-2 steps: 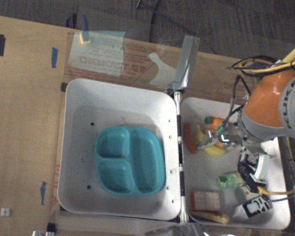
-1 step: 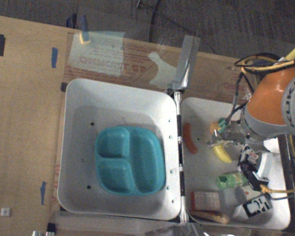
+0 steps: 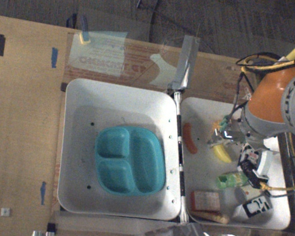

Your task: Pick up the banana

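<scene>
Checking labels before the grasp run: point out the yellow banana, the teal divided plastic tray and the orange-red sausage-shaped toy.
yellow banana (image 3: 221, 152): camera view, on its visible yellow body below the gripper.
teal divided plastic tray (image 3: 129, 160): camera view, on the ridge between compartments.
orange-red sausage-shaped toy (image 3: 190, 137): camera view, on its middle.

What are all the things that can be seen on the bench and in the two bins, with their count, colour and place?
white bins: two, side by side on the bench
divided tray: one, teal, three compartments, in the left bin
sausage: one, red-orange, right bin, near its left wall
banana: one, yellow, middle of the right bin, just under the gripper
green item: one, light green, right bin, below the banana; kind unclear
red-brown block: one, right bin, near its front wall
black-and-white marker block: one, right bin, front right corner
arm: one, grey with an orange band, reaching in from the right
gripper: one, metallic, over the banana
</scene>
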`<state>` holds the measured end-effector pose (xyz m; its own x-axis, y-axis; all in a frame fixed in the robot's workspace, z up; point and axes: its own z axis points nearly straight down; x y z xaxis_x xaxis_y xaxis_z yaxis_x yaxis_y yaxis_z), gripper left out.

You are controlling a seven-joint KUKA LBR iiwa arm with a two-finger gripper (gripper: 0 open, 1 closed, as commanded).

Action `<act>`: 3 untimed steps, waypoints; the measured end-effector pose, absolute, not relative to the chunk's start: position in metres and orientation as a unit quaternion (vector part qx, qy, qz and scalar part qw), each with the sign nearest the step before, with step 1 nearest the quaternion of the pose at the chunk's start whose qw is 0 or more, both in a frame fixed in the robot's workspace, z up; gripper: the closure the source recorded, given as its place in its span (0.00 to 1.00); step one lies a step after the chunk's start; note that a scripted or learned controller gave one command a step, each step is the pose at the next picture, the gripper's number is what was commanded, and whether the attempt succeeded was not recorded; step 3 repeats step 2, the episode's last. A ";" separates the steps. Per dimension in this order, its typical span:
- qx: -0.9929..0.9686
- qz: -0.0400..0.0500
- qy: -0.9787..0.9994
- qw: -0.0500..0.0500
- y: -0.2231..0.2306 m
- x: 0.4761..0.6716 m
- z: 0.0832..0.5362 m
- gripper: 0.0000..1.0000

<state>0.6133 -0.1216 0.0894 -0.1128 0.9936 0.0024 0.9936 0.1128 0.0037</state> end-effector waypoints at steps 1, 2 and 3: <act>0.666 0.002 0.746 0.000 -0.121 0.614 0.097 1.00; 0.666 0.000 0.746 0.000 -0.055 0.642 0.183 1.00; 0.666 0.000 0.746 0.000 -0.055 0.642 0.183 1.00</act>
